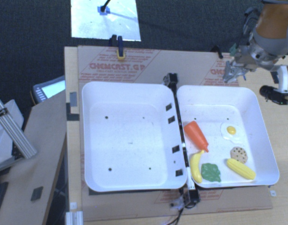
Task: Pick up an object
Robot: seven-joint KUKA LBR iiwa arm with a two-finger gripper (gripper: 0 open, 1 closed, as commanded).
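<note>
Carrot (196,134), banana (196,167), fried egg (231,131), cookie (238,154) and corn (240,168) lie in the right bin (214,95); the jaws (230,73) hover beyond its far rim, their state hard to tell.

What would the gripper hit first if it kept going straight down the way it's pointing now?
The gripper points down beyond the far rim of the right bin, so it would probably meet the cardboard sheet under the bins first, not the toys. Depth is hard to judge from this slanted view; it could clip the rim.
</note>
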